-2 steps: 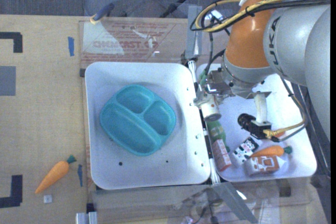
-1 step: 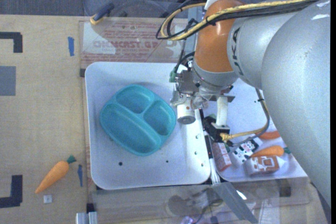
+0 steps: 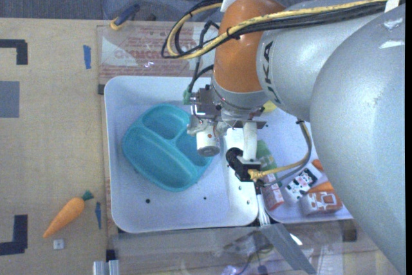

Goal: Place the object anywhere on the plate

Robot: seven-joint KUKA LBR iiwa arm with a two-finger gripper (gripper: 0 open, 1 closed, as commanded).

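Observation:
A teal divided plate (image 3: pixel 161 148) lies in the left white bin (image 3: pixel 129 203), towards its middle. My gripper (image 3: pixel 212 132) hangs over the plate's right edge, below the orange wrist band, and the arm covers most of it. Nothing lies on the visible part of the plate. In the right bin (image 3: pixel 293 212), small things lie beside the arm: a green item (image 3: pixel 264 155), a red-brown packet (image 3: pixel 273 195), a black-and-white item (image 3: pixel 300 183) and an orange-and-white item (image 3: pixel 322 199). The arm hides the rest of that bin.
An orange toy carrot (image 3: pixel 64 216) lies on the wooden bench, left of the left bin. Blue tape marks (image 3: pixel 87 56) and black corner marks (image 3: pixel 16 51) are on the bench. The big grey arm fills the right side.

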